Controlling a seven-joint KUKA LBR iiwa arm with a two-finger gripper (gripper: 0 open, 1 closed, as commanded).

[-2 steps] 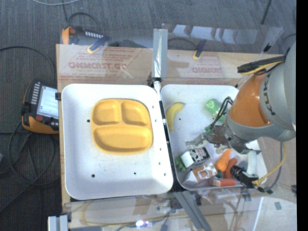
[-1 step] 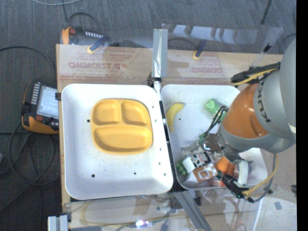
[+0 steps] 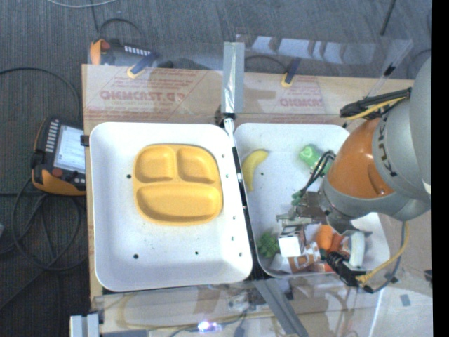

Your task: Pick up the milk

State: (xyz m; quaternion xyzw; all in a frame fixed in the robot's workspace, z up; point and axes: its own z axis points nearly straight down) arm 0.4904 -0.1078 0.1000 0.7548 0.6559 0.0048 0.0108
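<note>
Here the fingers (image 3: 293, 225) hang just above the milk (image 3: 289, 246), grip unclear

arm (image 3: 414, 146): my links are smooth grey, rounded | band (image 3: 358, 167): glossy orange dome above my wrist, dark lettering at its far right edge | cables (image 3: 317, 170): thin black leads loop off the band's left side | gripper (image 3: 298, 223): dark metal hardware, details too small to tell | yellow cable (image 3: 386, 262) trails near right

A yellow divided tray (image 3: 178, 183) lay in the left bin (image 3: 112, 258). In the right bin (image 3: 280, 135) sat a banana (image 3: 254, 165), a green toy (image 3: 308, 154) and some broccoli (image 3: 267, 244).
</note>
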